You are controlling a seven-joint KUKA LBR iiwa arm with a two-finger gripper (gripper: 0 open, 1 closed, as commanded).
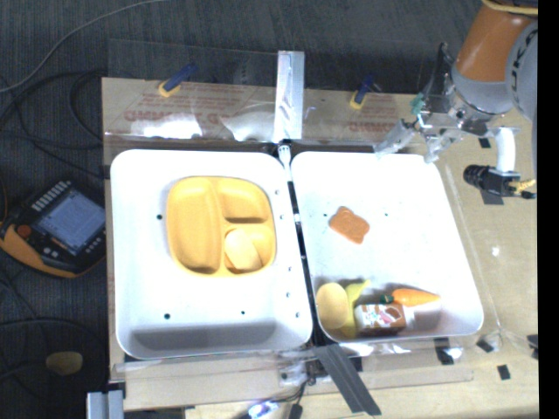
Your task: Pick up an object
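Observation:
An orange-brown bread-like piece [348, 224] lies alone in the middle of the right bin [450, 234]. Along that bin's near wall sit a pale yellow round item [331, 306], a small jar with a red label [382, 319] lying on its side, and an orange carrot [416, 298]. My gripper [407, 147] hangs over the right bin's far right corner, above the rim. Its fingers are spread apart with nothing between them. It is well away from every object.
The left bin [140, 304] holds a yellow divided tray [218, 225]. A metal post [290, 94] stands at the back between the bins. Beyond the bench's left edge lies a handheld control pendant [61, 225]. Cables run across the dark floor.

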